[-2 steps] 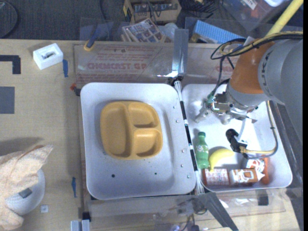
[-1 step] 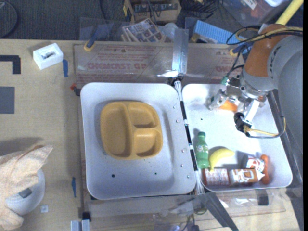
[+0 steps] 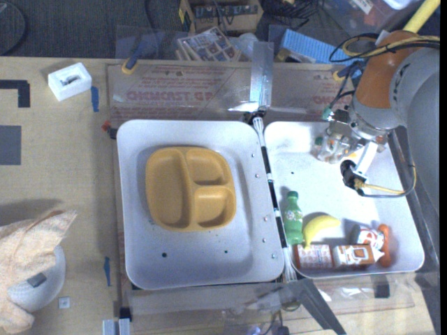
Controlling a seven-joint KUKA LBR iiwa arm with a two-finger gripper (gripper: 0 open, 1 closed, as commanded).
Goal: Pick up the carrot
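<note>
Gripper [image 3: 330, 147] hovers at the upper right bin [image 3: 398, 215]
Finger state cannot be told; small orange carrot [image 3: 384, 237] lies lower right

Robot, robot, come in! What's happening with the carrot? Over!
Two-finger gripper low at right bin's far end. Orange carrot lying at near end, untouched. White-labelled box and yellow lemon crowd it.

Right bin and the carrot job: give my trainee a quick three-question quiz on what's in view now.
1. True or false: the yellow divided tray lies in the right bin.
2. The gripper is over which part of the right bin? A) far end B) near end C) middle
3. What colour is the bottle lying beside the yellow fruit?

Key:
1. False; it lies in the left bin.
2. A.
3. Green.
</note>
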